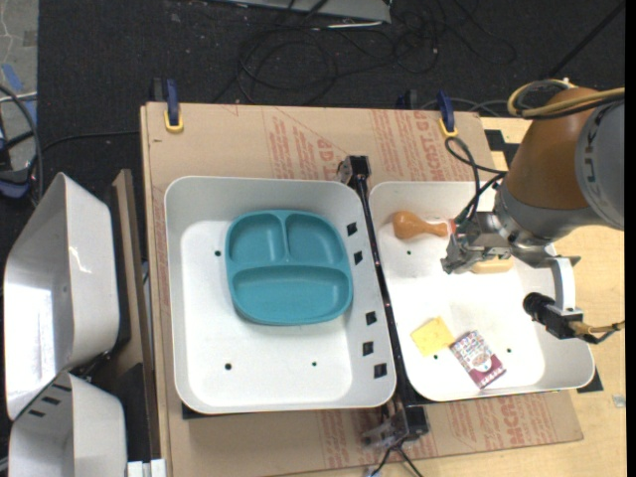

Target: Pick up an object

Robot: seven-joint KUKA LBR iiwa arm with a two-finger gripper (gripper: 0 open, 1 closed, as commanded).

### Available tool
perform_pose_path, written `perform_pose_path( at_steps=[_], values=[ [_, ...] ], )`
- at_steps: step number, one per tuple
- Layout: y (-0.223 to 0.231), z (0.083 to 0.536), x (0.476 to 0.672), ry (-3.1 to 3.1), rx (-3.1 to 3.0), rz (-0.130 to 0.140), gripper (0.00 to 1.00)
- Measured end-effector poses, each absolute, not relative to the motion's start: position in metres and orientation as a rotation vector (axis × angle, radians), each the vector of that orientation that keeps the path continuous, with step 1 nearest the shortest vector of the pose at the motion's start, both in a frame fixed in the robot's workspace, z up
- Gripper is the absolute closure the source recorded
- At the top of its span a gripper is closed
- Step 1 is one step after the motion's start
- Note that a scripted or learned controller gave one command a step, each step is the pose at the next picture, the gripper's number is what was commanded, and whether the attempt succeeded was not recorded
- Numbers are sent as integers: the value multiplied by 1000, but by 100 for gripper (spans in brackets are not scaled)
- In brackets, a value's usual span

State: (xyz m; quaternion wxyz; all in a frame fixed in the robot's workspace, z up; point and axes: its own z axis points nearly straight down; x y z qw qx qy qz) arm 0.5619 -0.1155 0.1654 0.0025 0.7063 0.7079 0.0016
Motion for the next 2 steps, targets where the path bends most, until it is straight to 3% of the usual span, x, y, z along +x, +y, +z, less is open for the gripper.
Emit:
perform_pose_path(
  at_steps=[2],
  values=[
    [-118, 290, 565, 2221, 2212, 7, 100]
  ],
)
